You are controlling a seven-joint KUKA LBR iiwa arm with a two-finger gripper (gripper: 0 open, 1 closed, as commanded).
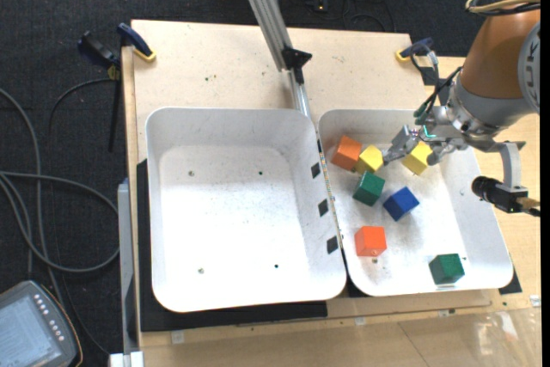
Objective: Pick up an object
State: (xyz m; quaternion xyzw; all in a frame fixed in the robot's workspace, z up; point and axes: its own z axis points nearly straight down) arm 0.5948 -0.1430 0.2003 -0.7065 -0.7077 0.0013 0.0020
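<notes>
Over right bin (481, 211), gripper (418, 146) pinching yellow block (418, 158), 6 blocks below.

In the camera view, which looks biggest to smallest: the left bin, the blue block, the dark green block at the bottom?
1. left bin, far the largest.
2. blue block and dark green block: they look alike, so I won't rank them.
</notes>
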